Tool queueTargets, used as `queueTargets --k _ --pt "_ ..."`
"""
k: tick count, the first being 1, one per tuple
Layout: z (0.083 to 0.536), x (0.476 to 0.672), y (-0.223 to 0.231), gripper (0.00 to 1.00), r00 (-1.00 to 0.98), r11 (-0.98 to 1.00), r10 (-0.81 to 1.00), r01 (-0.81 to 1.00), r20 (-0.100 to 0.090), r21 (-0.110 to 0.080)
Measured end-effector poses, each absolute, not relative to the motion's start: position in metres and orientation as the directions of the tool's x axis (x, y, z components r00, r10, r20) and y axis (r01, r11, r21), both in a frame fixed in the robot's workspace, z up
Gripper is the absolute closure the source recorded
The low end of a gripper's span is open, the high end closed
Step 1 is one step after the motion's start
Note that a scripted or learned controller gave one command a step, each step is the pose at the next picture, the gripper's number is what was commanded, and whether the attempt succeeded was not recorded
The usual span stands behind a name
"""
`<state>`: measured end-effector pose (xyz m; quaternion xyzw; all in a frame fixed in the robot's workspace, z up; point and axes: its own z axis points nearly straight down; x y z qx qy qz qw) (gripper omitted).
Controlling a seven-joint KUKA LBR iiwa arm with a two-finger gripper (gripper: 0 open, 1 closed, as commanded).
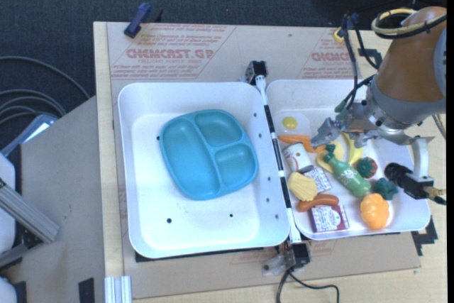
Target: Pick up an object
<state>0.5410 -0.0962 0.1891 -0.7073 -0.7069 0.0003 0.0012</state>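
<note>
Where the worktop (177, 46) carries two white bins side by side, contents stand as follows.

Left bin (135, 174): one blue tray (208, 152) with three compartments, lying flat near the middle, tilted a little against the bin's edges.

Right bin (312, 90): a crowd of small toy foods. Yellow disc (289, 123) at the far left. Orange carrot (301, 141) just near of it. White can (297, 158) with a brown label, beside the divider. Yellow ridged piece (303, 186) near of the can. Sausage (318, 204) touching that piece's near side. Red-and-white packet (330, 218) at the near edge. Green bottle (347, 176) lying slantwise in the middle. Orange fruit (375, 211) at the near right. Red-and-green item (366, 167) right of the bottle. Dark green lump (385, 188) just beyond the orange fruit.

Arm (411, 67): enters from the right, over the right bin's far right part. Claw (332, 133): low over the toys, above the carrot's right end and the bottle's far end; whether released or clenched cannot be told, and nothing shows between its tips.

Blue clip (137, 20): far left corner of the worktop.
</note>
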Motion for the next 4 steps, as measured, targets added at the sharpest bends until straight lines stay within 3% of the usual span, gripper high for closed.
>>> queueTargets --k 1,2,3,4 --pt "0.086 0.581 -0.115 0.0 0.001 -0.001 1.0 1.0 -0.001 0.0" --pt "0.085 0.65 -0.097 0.0 -0.001 0.001 1.0 1.0 0.0 0.001" --pt "0.096 0.651 -0.097 1.0 -0.002 0.002 1.0 1.0 -0.001 0.004" --pt "0.185 0.607 -0.055 1.0 -0.001 0.001 1.0 1.0 0.001 0.0"
